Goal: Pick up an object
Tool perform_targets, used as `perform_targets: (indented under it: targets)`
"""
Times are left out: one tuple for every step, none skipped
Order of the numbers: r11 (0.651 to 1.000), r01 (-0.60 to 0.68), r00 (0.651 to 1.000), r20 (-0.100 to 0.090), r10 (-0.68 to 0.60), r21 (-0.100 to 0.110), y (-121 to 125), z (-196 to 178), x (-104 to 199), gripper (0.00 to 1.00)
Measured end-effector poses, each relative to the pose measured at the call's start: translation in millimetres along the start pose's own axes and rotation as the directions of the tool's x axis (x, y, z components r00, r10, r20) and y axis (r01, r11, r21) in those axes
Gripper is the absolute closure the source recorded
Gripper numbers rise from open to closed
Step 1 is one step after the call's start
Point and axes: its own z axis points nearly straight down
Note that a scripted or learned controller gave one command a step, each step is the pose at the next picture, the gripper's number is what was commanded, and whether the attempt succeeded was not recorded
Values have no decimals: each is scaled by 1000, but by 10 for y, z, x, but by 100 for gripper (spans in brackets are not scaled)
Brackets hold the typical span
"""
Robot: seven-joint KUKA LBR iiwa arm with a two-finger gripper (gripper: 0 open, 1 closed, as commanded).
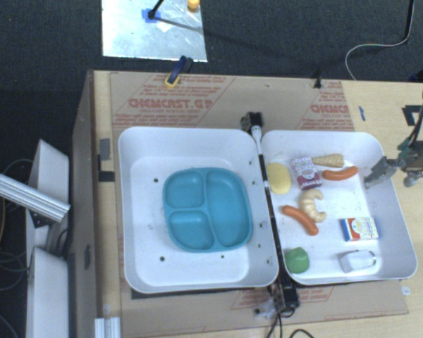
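Toy foods (pixel 310 210) lie in the right bin (pixel 388 210); the jaws (pixel 381 171) hang at its right rim, grip state unclear.

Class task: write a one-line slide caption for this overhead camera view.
Gripper at the right bin's edge beside toy food; blue divided plate in the left bin.

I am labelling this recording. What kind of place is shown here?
Probably a robotics lab bench: two white bins, one holding a blue divided tray, the other toy food such as a sausage, with a gripper at its edge.

Robotics lab: white bins (pixel 197 143), cables (pixel 381 48)
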Motion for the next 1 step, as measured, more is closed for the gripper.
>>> perform_targets:
  targets:
    - [1000,0,1000,-1,0,3,222,1126,467,0]
